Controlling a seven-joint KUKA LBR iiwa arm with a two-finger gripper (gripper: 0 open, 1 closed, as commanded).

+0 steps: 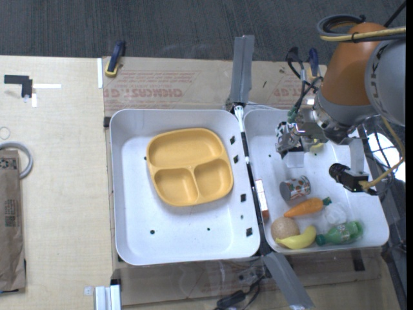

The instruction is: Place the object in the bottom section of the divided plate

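blue clamp (115,58) on cardboard (174,82) | brown paper bag (11,218) at desk's (51,173) left edge | grey carpet (161,11) beyond

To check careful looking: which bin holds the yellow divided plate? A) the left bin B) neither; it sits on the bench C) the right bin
A: the plate lies in the left bin, while the carrot and banana sit in the right bin.
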